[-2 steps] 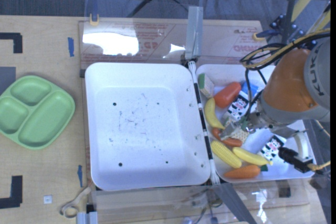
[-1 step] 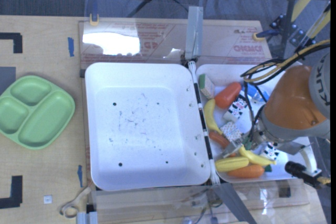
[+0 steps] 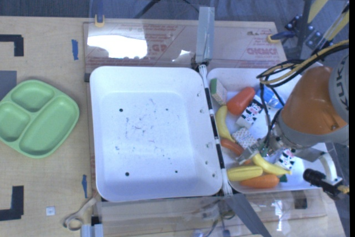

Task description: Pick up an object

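You are at the reaching step: the grey arm with its orange band (image 3: 310,105) hangs low over the right white bin (image 3: 288,188), crowded with toy food. Whether the pincer (image 3: 265,148) grips anything, you cannot tell. A curved yellow plastic banana (image 3: 268,164) lies just beside it; next, confirm a hold before lifting.

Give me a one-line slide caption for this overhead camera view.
Arm reaches into the right bin of toy food, bananas and carrots; green tray sits beside the left bin.

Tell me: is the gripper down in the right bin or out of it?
In: the gripper is low among the toys in the right bin.
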### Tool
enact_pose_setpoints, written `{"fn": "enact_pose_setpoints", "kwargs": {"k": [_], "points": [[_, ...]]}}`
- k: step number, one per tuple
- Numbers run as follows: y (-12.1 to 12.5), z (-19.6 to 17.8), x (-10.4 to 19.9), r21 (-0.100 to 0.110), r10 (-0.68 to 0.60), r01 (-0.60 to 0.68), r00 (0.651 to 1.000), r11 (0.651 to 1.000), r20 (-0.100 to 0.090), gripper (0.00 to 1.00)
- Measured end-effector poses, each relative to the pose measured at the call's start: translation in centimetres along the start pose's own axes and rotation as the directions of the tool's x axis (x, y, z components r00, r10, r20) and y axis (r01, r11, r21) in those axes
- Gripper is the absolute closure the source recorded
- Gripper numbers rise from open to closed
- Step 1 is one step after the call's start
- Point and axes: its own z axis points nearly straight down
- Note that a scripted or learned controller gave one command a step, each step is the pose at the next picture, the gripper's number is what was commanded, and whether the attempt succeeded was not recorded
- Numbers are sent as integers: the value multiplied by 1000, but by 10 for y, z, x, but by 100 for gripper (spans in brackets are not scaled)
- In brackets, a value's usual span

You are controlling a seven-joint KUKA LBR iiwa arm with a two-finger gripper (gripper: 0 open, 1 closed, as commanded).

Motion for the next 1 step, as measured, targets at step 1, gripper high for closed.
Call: {"fn": "enact_pose_setpoints", "kwargs": {"k": [1], "points": [[73,-113,30,10,214,-214,977,977,-1,100]]}}
